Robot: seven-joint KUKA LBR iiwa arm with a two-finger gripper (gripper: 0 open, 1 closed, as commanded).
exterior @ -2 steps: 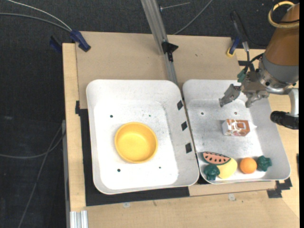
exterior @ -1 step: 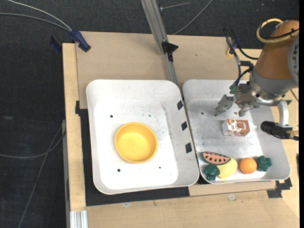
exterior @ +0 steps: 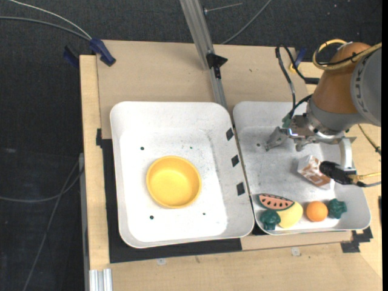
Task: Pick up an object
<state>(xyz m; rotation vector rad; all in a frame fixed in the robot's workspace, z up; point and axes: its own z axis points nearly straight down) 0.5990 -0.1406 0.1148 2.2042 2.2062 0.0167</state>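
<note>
Fruit and vegetable toys line the near edge of the right bin (exterior: 254,162): a watermelon slice (exterior: 277,201) with a dark green piece (exterior: 270,219) in front of it at the near left corner, then a yellow banana-like piece (exterior: 291,215) touching both, an orange (exterior: 316,211) just beside that, and a green broccoli-like piece (exterior: 337,208) toward the near right corner. Farther in, near the right edge, a small brown-and-white object (exterior: 311,170) lies by itself on the bin floor. My gripper (exterior: 290,135) hangs over the middle of this bin, beyond that object and a little to its left; a pale finger sticks out toward the bin's left side, and I cannot tell how wide the fingers stand, nor do I see anything between them. In the left bin (exterior: 176,117), a yellow bowl (exterior: 173,181) sits upright nearer the near edge than the far one.
</note>
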